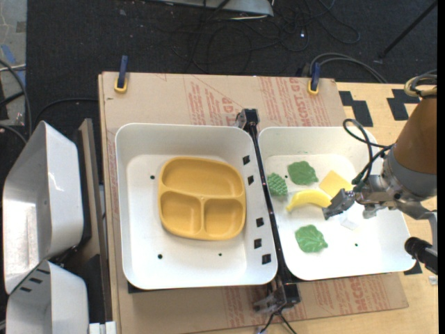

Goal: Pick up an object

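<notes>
Two shallow white bins sit side by side on a cardboard-covered bench. The left bin (132, 207) holds a yellow divided tray (202, 197), lying flat near its centre, one large compartment toward the far side and two smaller ones nearer the camera.

The right bin (375, 259) holds the loose items. A yellow banana (308, 200) lies flat near the bin's middle, its long axis running roughly left to right across the view, slightly bowed, with the lower-left end pointing toward the divider between the bins and the other end pointing toward the gripper. Just behind it, a yellow wedge-shaped block (334, 182) sits touching or nearly touching the banana's right end. A green leafy piece (302, 172) lies beyond the banana, a smaller ribbed green piece (277, 184) lies to its left close to the divider, and another green leafy piece (310, 239) lies apart on the near side.

The arm enters from the right, and its gripper (339, 206) is low over the right bin, just beside the banana's right end. Nothing is seen between its fingers. The dark finger parts appear slightly parted, but the view is too coarse here to settle whether the pincer is wide or narrow; cannot tell.
</notes>
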`<state>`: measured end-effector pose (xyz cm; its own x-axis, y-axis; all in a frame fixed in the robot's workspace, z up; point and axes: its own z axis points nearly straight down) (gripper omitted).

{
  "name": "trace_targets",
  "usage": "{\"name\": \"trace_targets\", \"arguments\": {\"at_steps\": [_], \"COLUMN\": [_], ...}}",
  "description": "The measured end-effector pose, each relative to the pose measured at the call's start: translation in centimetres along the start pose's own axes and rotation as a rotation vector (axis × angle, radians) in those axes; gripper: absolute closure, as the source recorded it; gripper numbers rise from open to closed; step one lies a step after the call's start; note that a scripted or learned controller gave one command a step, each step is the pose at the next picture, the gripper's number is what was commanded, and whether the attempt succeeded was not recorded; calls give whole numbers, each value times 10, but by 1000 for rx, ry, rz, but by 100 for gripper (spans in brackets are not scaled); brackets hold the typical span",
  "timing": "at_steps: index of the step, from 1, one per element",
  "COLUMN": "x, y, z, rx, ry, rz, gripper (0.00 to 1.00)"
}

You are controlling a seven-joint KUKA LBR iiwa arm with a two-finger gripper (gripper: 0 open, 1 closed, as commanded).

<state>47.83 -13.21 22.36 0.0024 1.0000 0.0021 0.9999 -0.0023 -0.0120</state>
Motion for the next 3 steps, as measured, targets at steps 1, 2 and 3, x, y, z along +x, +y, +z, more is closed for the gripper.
{"name": "trace_targets", "arguments": {"at_steps": [1, 2, 3], "x": [0, 11, 13], "y": [2, 2, 6], "z": [-5, 45, 89], "rx": [-11, -6, -7], "ry": [-2, 0, -1], "rz": [-3, -2, 0], "gripper": [0, 0, 0]}}
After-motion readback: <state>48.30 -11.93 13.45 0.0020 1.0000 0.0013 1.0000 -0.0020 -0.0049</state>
